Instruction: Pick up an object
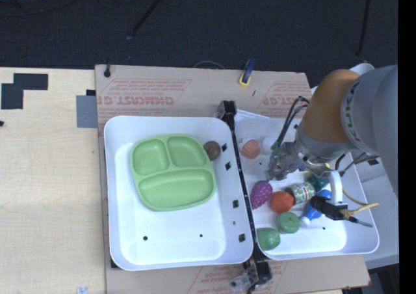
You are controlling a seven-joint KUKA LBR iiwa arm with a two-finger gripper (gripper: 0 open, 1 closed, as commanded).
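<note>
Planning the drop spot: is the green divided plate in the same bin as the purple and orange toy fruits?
No. The green divided plate lies in the left white bin, while the purple toy fruit and orange toy fruit lie in the right white bin.

even overhead light, soft shadows, slightly grainy.

bins point(117, 156): 2 | green tray point(173, 172): 1 | brown ball point(212, 149): 1 | small toys in right bin point(281, 201): about 8
</note>
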